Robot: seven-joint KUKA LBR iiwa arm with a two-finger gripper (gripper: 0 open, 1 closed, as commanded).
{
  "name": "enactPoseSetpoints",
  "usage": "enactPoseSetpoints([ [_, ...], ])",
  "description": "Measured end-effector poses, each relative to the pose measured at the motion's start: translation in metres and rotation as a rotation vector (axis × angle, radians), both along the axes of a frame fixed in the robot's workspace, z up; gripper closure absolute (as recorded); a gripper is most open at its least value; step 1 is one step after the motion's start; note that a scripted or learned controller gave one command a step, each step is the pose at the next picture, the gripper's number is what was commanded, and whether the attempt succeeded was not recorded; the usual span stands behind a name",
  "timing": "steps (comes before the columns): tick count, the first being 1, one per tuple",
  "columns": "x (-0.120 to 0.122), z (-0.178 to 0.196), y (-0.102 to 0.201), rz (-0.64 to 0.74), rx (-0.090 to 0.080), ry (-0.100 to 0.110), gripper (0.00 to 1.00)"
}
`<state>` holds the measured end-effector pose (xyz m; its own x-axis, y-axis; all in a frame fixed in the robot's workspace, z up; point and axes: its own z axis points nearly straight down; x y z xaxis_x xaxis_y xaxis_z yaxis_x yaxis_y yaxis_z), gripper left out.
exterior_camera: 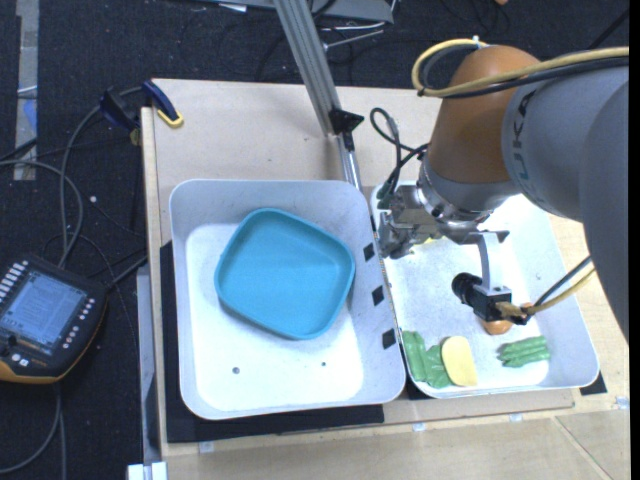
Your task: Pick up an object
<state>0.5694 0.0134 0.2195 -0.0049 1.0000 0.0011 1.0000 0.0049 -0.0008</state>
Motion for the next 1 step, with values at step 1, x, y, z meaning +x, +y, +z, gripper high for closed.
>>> enactPoseSetpoints([
  [1, -0.0026, 0.0008, 0.0627, 0.001, 0.0, 0.0, 1.0],
])
